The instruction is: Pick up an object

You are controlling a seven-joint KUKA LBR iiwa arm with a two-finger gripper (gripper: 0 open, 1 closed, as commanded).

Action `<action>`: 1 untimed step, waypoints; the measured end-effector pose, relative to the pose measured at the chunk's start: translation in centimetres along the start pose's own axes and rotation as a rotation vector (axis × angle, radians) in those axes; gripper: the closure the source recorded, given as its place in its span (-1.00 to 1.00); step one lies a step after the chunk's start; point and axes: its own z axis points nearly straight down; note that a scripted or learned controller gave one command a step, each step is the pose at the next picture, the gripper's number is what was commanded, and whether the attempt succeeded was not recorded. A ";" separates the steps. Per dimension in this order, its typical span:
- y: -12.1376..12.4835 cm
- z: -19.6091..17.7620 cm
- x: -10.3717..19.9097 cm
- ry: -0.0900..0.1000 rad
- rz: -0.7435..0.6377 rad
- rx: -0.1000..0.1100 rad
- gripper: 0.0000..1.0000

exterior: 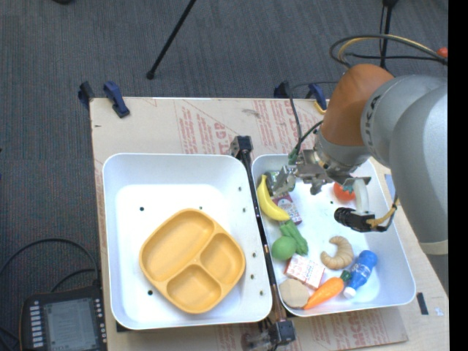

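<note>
Lying beside pincer (292, 180): banana (269, 202)

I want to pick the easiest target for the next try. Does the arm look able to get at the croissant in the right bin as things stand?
Probably yes. The croissant lies exposed on the right bin's floor, nothing on top of it, with the gripper above the same bin. The blue bottle sits close beside it, which could crowd the fingers.

Both bins (117, 196) are white. Left of the jaws lies a yellow-orange divided tray (191, 260). Just beside the jaws is a yellow banana (269, 202); below them a green toy (289, 241), a tan croissant (338, 251), an orange carrot (323, 292) and a blue-and-white bottle (360, 269). The arm (398, 134) is grey with an orange band.
</note>
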 end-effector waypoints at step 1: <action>-0.1 2.5 -0.1 -0.005 0.002 -0.004 -1.00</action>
